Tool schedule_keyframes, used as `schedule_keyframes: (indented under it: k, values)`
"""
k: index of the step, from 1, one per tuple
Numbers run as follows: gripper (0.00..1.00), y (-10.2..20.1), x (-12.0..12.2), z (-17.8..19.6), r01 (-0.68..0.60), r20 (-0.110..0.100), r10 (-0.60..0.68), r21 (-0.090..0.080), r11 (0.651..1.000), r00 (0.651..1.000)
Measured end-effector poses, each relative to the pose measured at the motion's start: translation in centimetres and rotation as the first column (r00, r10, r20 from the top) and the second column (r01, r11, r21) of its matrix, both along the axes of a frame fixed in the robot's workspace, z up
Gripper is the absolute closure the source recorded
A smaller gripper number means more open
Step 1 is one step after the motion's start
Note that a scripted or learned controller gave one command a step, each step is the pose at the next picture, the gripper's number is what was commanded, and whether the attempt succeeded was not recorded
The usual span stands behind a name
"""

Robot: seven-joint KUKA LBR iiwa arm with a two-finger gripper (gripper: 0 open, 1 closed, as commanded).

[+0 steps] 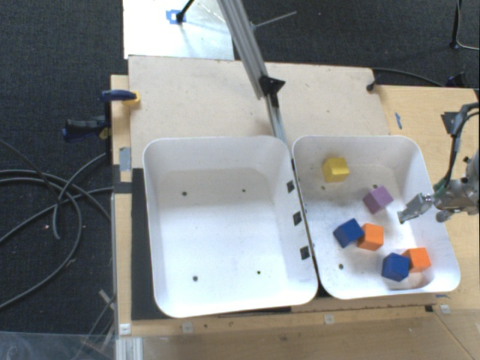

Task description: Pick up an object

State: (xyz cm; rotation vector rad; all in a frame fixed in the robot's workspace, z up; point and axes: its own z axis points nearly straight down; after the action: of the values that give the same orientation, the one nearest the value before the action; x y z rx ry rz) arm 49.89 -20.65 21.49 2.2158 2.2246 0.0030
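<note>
**While pincer hangs at right bin's rim – nothing held**

Pincer [417,207] sits at the right edge of the right bin [431,180], fingers narrow and bare. Purple cube [378,199] lies just left of it, apart. Yellow cube [335,169] is further back. Blue cube [347,232] touches an orange cube [370,236] mid-bin – a second blue cube [395,267] and orange cube [418,259] touch near the front corner. Left bin [154,201] sits beside on the worktop [202,96].

Lighting: bright, even, overhead — the white bins [225,152] near overexposure; soft short shadows beside the blocks. Image: low resolution, slightly soft — carpet beyond the bins dim.
</note>
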Motion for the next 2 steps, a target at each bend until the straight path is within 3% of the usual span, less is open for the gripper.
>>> schedule_keyframes:
  k: [1, 2]
  values:
    - [0.0, 0.8, -0.3, -10.0, 0.0, 0.018, 0.0, -0.006, 1.0, 1.0]
    - [0.0, 3.4, 2.6, -10.8, 0.005, 0.03, -0.005, -0.006, 1.0, 1.0]
